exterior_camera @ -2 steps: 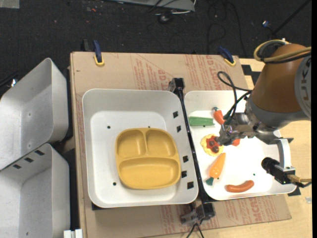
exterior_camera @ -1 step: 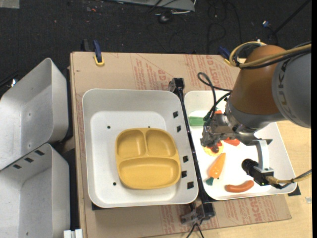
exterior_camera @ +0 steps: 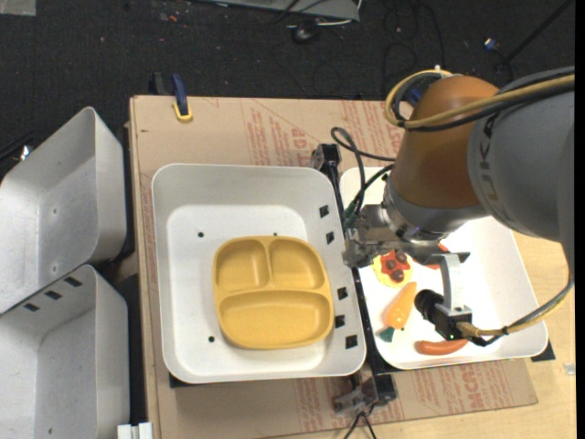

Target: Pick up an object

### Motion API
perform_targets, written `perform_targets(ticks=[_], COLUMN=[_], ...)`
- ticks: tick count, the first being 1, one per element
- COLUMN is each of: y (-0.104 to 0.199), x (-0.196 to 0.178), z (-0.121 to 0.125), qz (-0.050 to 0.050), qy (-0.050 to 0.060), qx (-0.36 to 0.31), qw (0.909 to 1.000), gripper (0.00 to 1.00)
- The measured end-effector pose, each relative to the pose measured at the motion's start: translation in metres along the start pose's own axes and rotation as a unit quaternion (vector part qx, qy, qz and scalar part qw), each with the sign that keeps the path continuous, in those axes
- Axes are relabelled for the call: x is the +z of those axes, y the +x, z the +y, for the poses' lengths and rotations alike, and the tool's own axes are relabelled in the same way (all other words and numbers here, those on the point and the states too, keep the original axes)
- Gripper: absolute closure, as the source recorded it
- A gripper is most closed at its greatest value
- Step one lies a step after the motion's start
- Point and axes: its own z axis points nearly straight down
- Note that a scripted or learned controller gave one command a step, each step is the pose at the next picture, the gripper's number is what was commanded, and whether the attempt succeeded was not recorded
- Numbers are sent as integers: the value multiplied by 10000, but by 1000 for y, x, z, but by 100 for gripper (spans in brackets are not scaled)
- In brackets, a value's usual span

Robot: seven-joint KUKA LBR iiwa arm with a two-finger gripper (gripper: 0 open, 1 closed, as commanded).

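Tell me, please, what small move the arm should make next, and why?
Probably lower the gripper a little onto the small red toy. The toy lies in the right-hand bin just beside the gripper, while the orange carrot and the yellow tray are farther off.

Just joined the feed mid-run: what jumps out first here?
The big yellow divided plate sits alone in the middle of the left bin. The grey arm with its orange band hangs over the right bin, covering much of it. Beneath it lie small toys: an orange carrot, a red piece beside it and an orange sausage lower in the view.
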Motion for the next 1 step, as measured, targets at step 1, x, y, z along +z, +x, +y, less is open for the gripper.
perform_targets(ticks=[1], y=[57], x=[11], z=[7], qz=[2], qy=[3], qx=[-7], qw=[10000], gripper=[100])
